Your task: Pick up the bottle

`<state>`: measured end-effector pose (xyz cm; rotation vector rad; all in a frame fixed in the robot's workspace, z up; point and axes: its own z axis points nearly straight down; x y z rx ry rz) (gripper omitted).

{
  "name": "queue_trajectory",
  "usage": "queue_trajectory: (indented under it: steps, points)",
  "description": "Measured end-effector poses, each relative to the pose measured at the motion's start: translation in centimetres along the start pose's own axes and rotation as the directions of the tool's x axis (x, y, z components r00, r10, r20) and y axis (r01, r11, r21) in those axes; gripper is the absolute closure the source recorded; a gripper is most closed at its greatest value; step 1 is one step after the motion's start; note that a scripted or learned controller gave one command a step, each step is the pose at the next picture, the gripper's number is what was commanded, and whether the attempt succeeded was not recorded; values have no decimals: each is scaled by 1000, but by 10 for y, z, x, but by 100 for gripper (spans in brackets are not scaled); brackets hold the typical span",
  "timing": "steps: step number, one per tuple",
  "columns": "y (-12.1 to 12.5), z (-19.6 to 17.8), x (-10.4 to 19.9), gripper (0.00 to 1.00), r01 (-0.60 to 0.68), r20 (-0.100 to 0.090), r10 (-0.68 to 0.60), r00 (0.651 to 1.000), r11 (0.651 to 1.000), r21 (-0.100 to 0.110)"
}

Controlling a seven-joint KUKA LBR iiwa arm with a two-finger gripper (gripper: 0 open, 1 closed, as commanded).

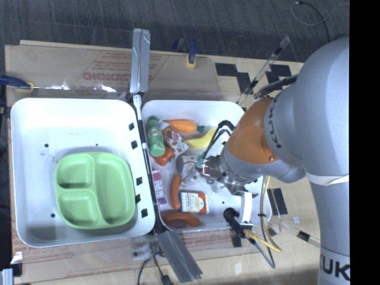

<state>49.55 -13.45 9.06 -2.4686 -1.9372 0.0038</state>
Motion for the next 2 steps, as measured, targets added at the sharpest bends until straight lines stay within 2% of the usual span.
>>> queue_trajectory:
  steps: [1, 2]
  points:
    - [-39, -100, 77, 0, -325, -1, 325, 946, 946, 0]
    - [-48, -199, 144, 0, -132, -1, 132, 991, 991, -2]
